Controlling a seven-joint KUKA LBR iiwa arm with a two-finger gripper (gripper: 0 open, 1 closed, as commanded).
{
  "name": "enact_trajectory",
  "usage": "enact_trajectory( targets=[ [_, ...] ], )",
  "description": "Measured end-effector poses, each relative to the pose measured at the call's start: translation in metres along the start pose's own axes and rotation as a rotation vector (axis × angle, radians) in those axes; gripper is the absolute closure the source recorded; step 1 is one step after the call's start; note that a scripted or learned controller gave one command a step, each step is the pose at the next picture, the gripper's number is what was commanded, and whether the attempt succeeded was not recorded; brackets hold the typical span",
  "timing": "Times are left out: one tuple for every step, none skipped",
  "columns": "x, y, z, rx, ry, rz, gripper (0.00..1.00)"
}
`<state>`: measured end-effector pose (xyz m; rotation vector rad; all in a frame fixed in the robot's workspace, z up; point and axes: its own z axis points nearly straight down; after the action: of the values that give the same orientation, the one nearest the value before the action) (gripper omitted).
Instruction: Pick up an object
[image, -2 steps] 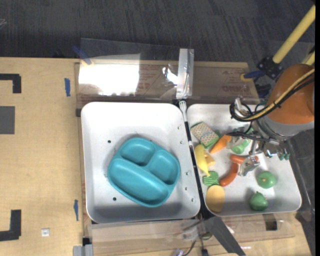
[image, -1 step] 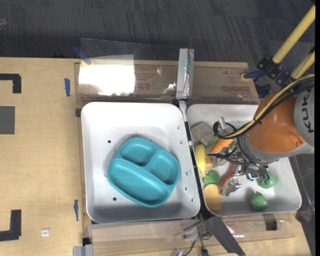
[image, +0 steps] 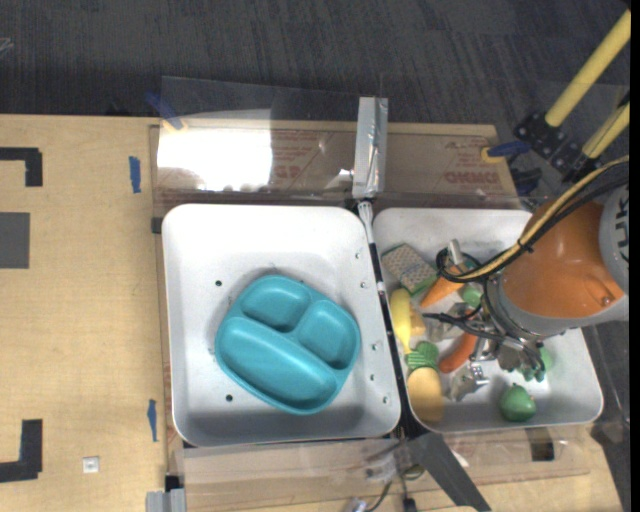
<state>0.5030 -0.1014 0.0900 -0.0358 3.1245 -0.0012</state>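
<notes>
The right bin (image: 575, 405) holds several small toy foods: a yellow corn-like piece (image: 401, 314), an orange carrot (image: 438, 291), a green piece (image: 423, 354), a yellow-tan pear shape (image: 425, 392), a red-orange piece (image: 457, 351), a green round item (image: 517, 402) and a grey waffle-patterned piece (image: 405, 264). My gripper (image: 478, 362) reaches down into this bin among the items, under the orange wrist band (image: 560, 275). It sits just right of the red-orange piece. The wrist and cables hide much of the fingers.
The left bin (image: 190, 250) holds a teal sectioned plate (image: 288, 343). A metal divider post (image: 368, 150) stands behind the bins. Yellow-handled tools (image: 590, 65) lie at the upper right. Cables (image: 530, 240) trail over the right bin.
</notes>
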Motion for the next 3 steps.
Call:
enact_trajectory(
  targets=[
    [0.012,-0.007,0.000,0.001,-0.001,0.005,0.00],
    [-0.072,-0.031,0.002,-0.001,0.001,-0.570,0.00],
    [-0.024,-0.012,0.001,-0.001,0.003,-0.523,0.00]
  ],
)
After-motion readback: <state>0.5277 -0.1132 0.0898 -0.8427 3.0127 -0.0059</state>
